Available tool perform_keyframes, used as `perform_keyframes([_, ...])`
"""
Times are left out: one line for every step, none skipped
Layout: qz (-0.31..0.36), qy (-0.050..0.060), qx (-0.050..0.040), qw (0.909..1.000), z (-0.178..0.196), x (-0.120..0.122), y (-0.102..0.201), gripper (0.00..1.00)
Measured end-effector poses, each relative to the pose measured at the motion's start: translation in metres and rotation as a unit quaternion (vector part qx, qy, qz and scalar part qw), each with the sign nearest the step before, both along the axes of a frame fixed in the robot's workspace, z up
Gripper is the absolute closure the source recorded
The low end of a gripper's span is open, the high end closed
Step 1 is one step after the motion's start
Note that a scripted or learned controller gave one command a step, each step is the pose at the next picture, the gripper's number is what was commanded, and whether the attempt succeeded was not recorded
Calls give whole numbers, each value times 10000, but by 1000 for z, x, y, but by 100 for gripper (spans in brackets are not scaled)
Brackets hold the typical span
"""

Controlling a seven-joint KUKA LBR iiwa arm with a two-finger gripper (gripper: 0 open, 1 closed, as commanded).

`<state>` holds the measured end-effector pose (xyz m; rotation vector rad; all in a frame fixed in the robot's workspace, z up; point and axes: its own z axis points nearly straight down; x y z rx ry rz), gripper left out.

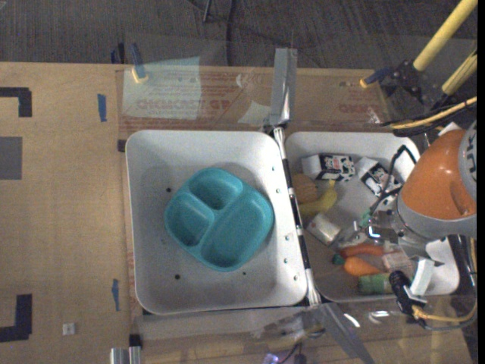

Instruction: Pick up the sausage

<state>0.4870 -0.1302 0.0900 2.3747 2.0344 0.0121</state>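
Camera view: end effector [377, 230] grip unreadable, crowded against right bin's [447, 283] cluttered far edge.

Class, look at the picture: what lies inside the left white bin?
Inside the left bin sits one teal divided plate, with three compartments holding nothing. The bin floor beneath the plate is covered, so anything under it cannot be seen.

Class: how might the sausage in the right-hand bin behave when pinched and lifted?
The reddish, rod-shaped sausage looks rounded and smooth, so it may roll or slip. It lies close against the orange carrot-shaped piece, which would probably shift too.
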Motion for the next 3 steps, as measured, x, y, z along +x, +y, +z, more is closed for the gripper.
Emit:
perform_keyframes([704, 65, 14, 9975, 16, -7, -68, 0])
perform_keyframes([-145, 47, 57, 9999, 0, 11, -74, 0])
perform_keyframes([-163, 5, -5, 9999, 10, 12, -78, 100])
